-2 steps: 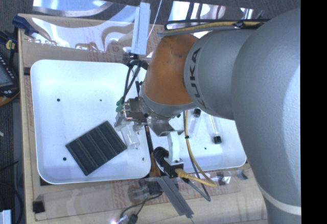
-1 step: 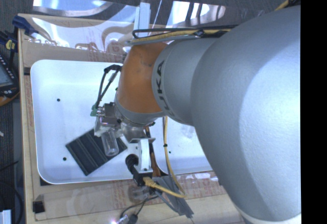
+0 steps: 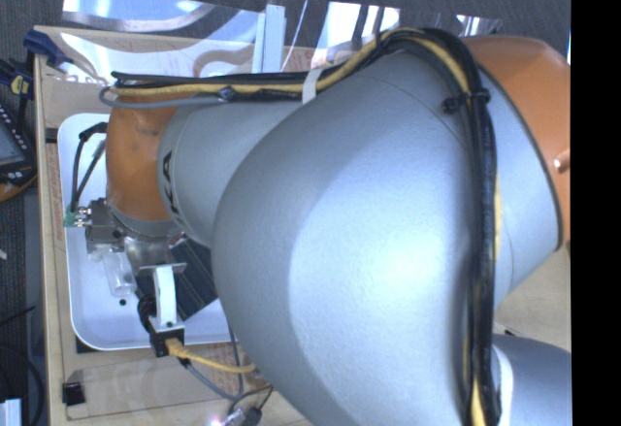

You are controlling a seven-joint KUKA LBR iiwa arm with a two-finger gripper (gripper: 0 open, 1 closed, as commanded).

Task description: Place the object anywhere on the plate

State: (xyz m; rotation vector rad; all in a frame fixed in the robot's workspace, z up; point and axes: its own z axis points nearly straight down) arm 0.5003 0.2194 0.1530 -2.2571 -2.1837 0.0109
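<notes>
- Frankly, cannot tell where the object lies: hidden, most likely somewhere under the bulk of the arm (image 3: 369, 249).
- Same for the plate; no telling which bin holds it, nor how near it sits to the object.
- Hence no firm word on handling. Safest to treat the object as light, possibly slippery and breakable until seen: take hold across its narrowest firm part, low and near the middle, with modest squeeze.
- Gripper (image 3: 126, 274) down low over the floor of the left bin (image 3: 85, 329), pointing into it; clear and white parts at its tip, too tangled with wires to read. Spread, pressed together or pinching something: cannot tell.
- Nothing recognisable as a held thing at that tip, so no claim of a grasp.
- Dark patch (image 3: 199, 286) just beside the gripper on the bin floor; shadow or part of the rig, cannot tell which.
- Orange band (image 3: 131, 162) directly above the wrist, standing over the upper part of the left bin.
- Yellow-and-black cable (image 3: 204, 89) running along the arm from the wrist toward the right, with another loop trailing below the gripper onto the wooden bench (image 3: 116, 383).
- Judged stage: either reaching to pick or lowering to place, undecidable from here.
- Main risk: closing on nothing, or knocking an unseen object against the bin wall.
</notes>
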